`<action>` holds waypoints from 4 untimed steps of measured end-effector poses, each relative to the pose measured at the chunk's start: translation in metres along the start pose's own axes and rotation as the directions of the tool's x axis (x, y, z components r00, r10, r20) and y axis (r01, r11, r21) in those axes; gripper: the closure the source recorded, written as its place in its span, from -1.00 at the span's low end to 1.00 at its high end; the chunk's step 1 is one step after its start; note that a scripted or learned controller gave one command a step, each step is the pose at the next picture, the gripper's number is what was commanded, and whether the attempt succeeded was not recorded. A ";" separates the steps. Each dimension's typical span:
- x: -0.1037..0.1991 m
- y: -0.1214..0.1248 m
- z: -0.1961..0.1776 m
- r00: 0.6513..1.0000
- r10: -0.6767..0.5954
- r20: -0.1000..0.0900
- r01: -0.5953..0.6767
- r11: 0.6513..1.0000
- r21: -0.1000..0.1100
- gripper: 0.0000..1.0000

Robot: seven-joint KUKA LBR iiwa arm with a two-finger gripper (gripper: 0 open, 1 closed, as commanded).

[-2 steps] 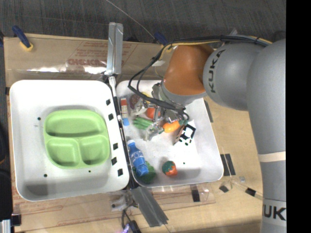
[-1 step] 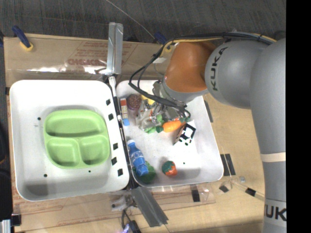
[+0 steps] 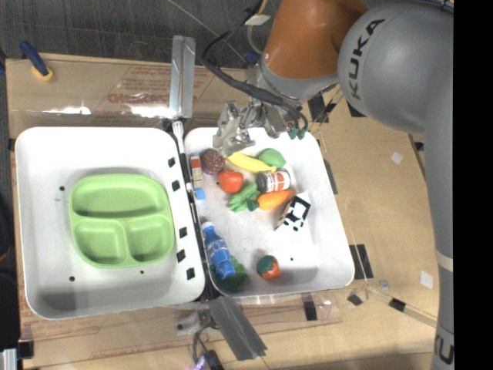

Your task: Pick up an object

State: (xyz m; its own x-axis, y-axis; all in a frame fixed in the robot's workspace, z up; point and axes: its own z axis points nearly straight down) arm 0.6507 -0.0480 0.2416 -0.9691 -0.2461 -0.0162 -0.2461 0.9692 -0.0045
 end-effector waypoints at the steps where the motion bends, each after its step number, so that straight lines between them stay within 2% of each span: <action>1: -0.020 0.049 -0.045 0.993 0.118 -0.011 -0.118 0.993 -0.002 1.00; 4: -0.024 0.050 -0.077 0.994 0.109 -0.003 -0.109 0.994 0.001 1.00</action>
